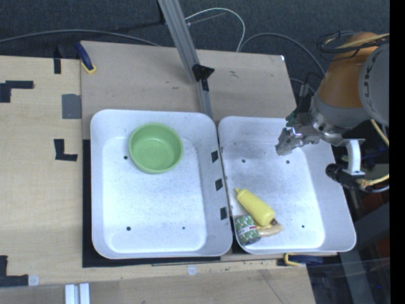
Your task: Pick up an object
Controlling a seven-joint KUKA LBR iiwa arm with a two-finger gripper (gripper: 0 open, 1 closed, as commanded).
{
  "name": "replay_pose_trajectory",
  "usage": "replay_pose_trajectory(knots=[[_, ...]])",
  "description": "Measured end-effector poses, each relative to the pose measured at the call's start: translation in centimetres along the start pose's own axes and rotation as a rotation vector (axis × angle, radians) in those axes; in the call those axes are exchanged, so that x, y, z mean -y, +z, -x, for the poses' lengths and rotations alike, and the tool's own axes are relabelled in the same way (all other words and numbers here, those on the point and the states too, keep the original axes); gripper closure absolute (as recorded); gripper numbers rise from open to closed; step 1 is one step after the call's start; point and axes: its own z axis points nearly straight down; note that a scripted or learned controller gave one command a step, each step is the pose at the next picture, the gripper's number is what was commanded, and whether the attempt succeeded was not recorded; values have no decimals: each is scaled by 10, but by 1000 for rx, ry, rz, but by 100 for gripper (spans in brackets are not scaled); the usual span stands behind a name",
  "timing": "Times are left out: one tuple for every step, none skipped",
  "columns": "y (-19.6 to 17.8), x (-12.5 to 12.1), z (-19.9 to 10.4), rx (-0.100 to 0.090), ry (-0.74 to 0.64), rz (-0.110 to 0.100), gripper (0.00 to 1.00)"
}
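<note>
1. Camera view, far left: a wooden bench (38, 189) with dark tape marks, and a blue-and-yellow clamp (85, 57) at the edge of the raised board.
2. Next comes the left bin (107, 233), white and shallow. A green bowl (155, 147) sits upright in its upper left part, well apart from the bin's lower wall.
3. A grey metal pole (180, 27) slants down from the top and ends just above the seam between the two bins.
4. The right bin (329, 233) touches the left one along that seam. In its lower left corner lies a yellow bottle (255, 206), tilted on its side. Just below and beside it lies a small green-patterned packet (245, 230), and a tan piece (271, 230) pokes out at the bottle's lower end.
5. The claw (286, 143) hangs over the upper right part of the right bin, well apart from the bottle. Nothing shows between its tips; how far it stands open I cannot tell.
6. Far right: the grey arm with its orange band (345, 84) and loose cables.
</note>
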Motion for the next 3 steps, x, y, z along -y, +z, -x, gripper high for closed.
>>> replay_pose_trajectory(knots=[[-46,4,6,0,0,1,100],[-87,3,6,0,-1,0,100],[-71,25,-45,-2,-4,-7,100]])
